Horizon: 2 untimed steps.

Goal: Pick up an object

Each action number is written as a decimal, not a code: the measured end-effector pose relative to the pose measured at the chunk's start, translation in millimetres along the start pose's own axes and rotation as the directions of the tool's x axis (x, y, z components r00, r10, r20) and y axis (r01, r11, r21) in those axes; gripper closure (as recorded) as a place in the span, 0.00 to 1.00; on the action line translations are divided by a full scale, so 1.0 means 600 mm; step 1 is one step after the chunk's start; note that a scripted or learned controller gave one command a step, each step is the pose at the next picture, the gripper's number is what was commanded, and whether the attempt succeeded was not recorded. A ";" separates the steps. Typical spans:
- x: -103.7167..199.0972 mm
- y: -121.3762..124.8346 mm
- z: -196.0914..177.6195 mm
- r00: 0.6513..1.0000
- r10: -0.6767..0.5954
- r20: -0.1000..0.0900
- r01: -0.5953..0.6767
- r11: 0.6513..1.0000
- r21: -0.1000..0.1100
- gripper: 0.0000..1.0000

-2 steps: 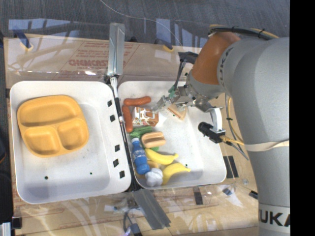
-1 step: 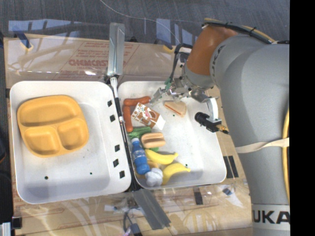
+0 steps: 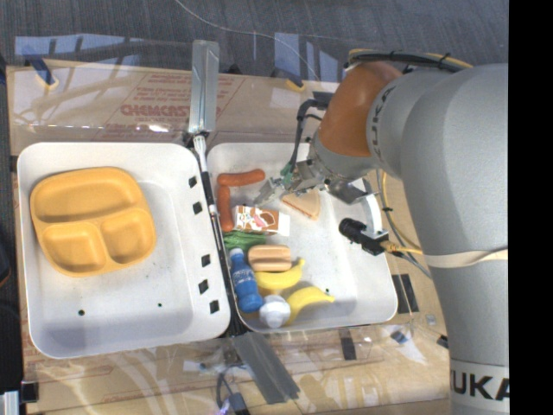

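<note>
**Toy food crowds the right bin under the pincer**

Toy food lies in the right bin [image 3: 367, 296], and the grey arm [image 3: 441, 162] reaches over that bin from the right, its orange band [image 3: 350, 115] above the wrist. The pincer [image 3: 285, 187] hangs low over the bin's upper middle; whether it is spread or pressed together cannot be told from this slant, and nothing shows plainly between its tips.

Well off to the pincer's left sits the left bin [image 3: 52, 318], and in it, far from the pincer, rests a yellow divided tray [image 3: 91, 219] with three compartments.

Near the pincer, on its right and just below, a sandwich wedge [image 3: 302, 206] lies on the bin floor. To the pincer's left, close by, two sausages [image 3: 232, 193] meet at a corner, one lying flat and one running down along the bin's left wall. Just below the pincer lies a small carton [image 3: 259, 220] with a printed face. Further below it rests a hot dog bun [image 3: 270, 257], then two bananas [image 3: 289, 285] one below the other. Below and left of the pincer, against the left wall, lies a blue bottle [image 3: 244, 282], with a white ball [image 3: 275, 311] touching its lower end.
</note>
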State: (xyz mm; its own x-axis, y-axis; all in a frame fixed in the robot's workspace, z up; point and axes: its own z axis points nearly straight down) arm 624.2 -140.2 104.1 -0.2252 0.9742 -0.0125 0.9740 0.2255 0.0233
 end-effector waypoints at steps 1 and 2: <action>0.058 0.071 0.019 0.999 0.042 -0.013 -0.042 0.999 0.022 0.00; 0.057 0.071 0.002 0.999 0.038 -0.011 -0.038 0.999 0.023 1.00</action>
State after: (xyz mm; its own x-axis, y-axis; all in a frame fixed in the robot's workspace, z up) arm 658.1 -97.2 103.6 -0.1884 0.9821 -0.0002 0.9821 0.1884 0.0003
